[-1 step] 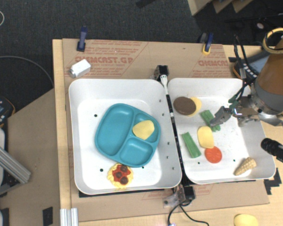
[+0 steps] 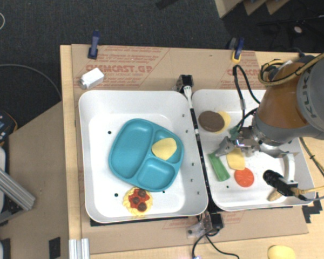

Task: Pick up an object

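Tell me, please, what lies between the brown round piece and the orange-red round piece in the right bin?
In the camera view, a pale yellow block lies between the brown round piece and the orange-red round piece.

Faint red print on the cardboard sheet reads roughly "COMCAST", the rest too blurred

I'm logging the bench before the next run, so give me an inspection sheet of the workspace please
Surface: cardboard-covered bench bearing left bin and right bin.
Job's things: right bin holds brown disc, green stick, yellow block, orange-red round piece; left bin holds blue divided tray carrying a yellow piece, plus small pizza toy.
Clutter: white block on the cardboard.
Grippers: pincer low over the right bin, above the yellow block.
Cables: yellow and black leads on the arm.
Surroundings: dark carpet.
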Available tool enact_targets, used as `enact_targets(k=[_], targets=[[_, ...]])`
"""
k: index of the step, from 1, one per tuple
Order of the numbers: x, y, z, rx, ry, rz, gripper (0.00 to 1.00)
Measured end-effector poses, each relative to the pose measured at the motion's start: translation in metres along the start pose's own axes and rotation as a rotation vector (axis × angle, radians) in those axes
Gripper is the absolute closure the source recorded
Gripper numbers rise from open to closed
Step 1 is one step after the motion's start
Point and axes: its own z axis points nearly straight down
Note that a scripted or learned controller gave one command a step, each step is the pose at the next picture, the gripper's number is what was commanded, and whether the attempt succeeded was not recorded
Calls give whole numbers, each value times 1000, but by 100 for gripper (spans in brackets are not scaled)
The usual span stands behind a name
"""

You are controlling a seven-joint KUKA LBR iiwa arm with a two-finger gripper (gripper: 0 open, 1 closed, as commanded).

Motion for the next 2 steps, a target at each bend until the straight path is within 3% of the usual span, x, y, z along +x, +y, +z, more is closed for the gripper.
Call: enact_targets(k=[1, 2], targets=[[-14, -47, 16, -17, -3, 7, 0], [-13, -44, 4, -23, -4, 3, 100]])
